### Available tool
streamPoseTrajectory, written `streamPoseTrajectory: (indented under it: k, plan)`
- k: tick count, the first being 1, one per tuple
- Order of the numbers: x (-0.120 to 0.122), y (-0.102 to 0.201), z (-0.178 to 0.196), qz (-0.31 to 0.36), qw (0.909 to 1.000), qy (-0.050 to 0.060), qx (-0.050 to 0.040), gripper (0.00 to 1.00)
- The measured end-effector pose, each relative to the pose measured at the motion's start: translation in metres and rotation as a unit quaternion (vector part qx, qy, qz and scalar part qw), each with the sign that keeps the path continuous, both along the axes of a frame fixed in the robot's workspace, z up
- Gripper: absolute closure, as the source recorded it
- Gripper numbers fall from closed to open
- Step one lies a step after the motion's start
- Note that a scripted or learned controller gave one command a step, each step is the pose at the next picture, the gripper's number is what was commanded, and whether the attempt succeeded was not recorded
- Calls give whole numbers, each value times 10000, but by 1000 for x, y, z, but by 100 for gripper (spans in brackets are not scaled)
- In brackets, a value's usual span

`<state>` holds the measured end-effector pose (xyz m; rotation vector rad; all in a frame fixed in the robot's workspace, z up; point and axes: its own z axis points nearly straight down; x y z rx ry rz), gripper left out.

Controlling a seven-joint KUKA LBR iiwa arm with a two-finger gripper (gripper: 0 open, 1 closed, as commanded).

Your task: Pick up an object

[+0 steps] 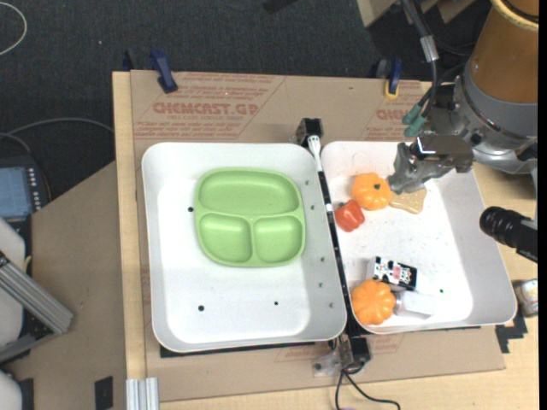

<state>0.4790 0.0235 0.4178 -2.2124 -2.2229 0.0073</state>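
Gripper [408, 184] over tan piece [412, 202] beside orange pumpkin [372, 190] — grip unclear.

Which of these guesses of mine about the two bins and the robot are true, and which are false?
1. A green divided plate lies in the left bin. True.
2. Two orange pumpkins lie in the right bin. True.
3. The pincer hangs above the left bin. False: it is over the right bin, beside the upper pumpkin.
4. The red object lies on the plate. False: it is in the right bin.
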Motion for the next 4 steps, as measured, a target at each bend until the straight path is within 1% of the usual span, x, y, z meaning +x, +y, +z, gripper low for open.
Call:
streamPoseTrajectory:
  k: [1, 2, 3, 4]
  plan:
    - [0, -17, -74, -39, 10000, 7, -7, 100]
    - [1, 30, 10, 7, 10000, -90, 11, 100]
    - [1, -7, 85, -44, 9999, -94, -2, 100]
    - [0, 42, 11, 2, 10000, 7, -4, 100]
